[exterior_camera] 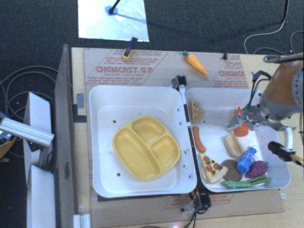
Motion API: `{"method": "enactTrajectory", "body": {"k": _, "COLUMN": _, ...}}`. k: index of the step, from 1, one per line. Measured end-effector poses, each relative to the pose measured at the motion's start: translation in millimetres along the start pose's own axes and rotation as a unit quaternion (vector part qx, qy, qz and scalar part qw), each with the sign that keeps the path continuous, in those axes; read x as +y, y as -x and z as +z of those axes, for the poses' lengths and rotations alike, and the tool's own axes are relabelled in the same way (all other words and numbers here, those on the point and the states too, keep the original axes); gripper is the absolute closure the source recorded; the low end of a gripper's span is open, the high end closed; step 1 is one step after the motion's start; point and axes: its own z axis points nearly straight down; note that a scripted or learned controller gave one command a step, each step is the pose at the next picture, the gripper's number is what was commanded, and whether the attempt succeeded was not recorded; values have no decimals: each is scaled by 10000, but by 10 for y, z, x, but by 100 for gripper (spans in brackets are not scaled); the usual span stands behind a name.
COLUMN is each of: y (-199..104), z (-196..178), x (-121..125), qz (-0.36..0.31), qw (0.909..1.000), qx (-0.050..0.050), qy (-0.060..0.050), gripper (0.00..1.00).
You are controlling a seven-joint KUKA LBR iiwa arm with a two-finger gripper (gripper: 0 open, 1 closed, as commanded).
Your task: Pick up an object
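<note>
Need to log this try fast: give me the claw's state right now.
Claw: down in the right white plastic bin, at a small orange-red toy; open or closed cannot be told, nor any hold.

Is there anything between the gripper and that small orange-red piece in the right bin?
Nothing visible. The gripper sits right over the orange-red piece; the bread roll lies beside it, a little nearer the camera.
</note>
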Motion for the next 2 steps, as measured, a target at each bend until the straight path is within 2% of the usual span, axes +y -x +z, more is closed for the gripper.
{"method": "enactTrajectory", "body": {"k": 1, "y": 6, "z": -159, "x": 23, "qz": -5, "qw": 10000, "qx": -9, "qy": 32, "gripper": 100}}
{"method": "enactTrajectory", "body": {"k": 2, "y": -719, "z": -514, "x": 575, "qz": -59, "qw": 10000, "qx": 6, "qy": 10, "gripper": 100}}
